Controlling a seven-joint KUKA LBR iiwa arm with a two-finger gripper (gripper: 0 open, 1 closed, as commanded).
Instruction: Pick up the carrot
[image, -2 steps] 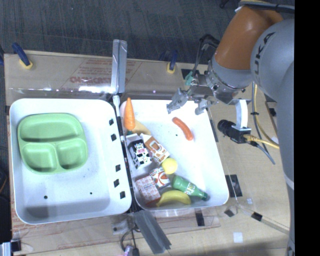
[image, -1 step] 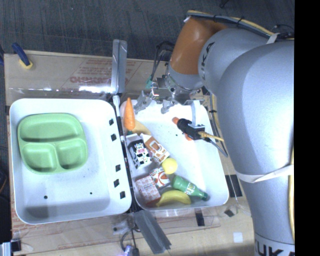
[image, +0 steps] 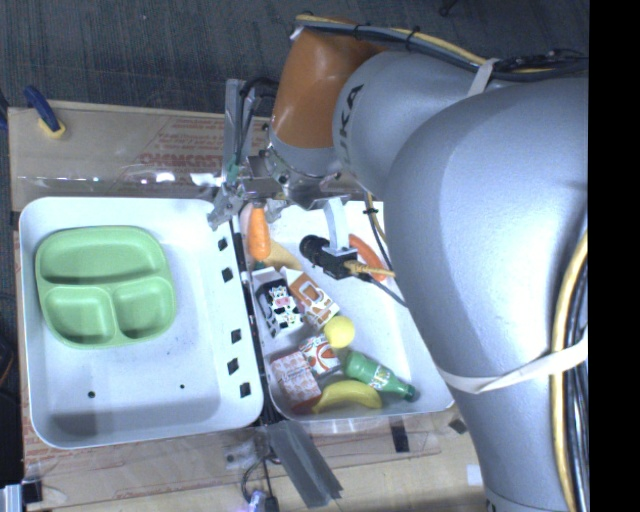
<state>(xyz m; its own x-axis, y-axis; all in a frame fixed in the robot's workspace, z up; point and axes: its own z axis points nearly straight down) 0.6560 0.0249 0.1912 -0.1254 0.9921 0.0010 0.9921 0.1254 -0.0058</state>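
Currently, my pincer (image: 252, 205): clenched on the carrot (image: 259, 236), its top between my fingers.
Carrot: hangs upright over the divide between both bins (image: 200, 400).

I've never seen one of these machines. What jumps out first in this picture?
The huge grey arm with its orange band fills the right side, reaching down over the right bin. Just below its tip, an orange carrot sits at that bin's far left corner, above a jumble of toy food. In the left bin lies a pale green divided plate.
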